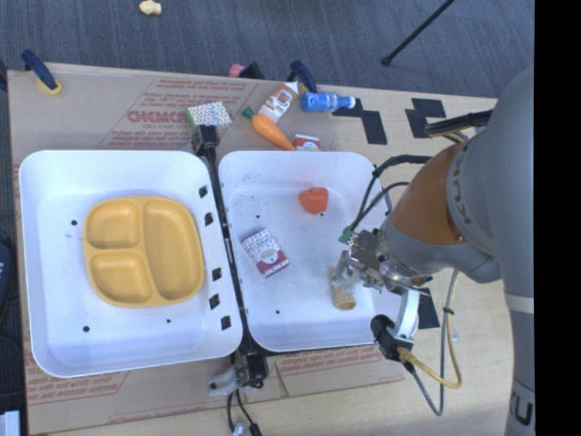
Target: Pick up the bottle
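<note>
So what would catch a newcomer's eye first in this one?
Probably the yellow tray, three compartments, lying in the left bin. Next the grey arm with its orange band, reaching in from the right, its claw low over a small tan bottle near the right bin's right side. Then the red item and the carton in that same bin.

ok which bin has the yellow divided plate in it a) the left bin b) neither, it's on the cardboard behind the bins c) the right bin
a: the yellow divided plate lies inside the left bin, while the right bin holds a small carton, a red thing and a tan thing by the pincer.
</note>
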Tool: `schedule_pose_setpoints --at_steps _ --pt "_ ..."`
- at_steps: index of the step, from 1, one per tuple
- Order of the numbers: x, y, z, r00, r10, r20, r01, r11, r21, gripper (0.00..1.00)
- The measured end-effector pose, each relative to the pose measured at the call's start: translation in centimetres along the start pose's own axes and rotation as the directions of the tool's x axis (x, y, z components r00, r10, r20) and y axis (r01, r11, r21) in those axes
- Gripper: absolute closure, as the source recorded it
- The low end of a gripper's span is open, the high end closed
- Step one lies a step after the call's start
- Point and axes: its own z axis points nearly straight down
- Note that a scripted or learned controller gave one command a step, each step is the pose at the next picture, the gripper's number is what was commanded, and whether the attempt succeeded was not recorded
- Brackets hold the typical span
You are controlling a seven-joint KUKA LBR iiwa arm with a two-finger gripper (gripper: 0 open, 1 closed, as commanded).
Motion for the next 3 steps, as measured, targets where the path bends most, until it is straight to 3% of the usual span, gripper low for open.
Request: schedule_pose_setpoints --at_steps 1,2,3 --pt "-2.32 1.03 0.53 0.998 0.070 0.001 -0.070 0.998 0.000 1.00" --pt "-2.64 1.15 0.92 0.955 0.298 0.000 -0.298 0.955 0.000 1.00" --pt "-2.13 0.96 1.08 0.873 0.488 0.000 -0.488 0.873 -0.003 1.00"
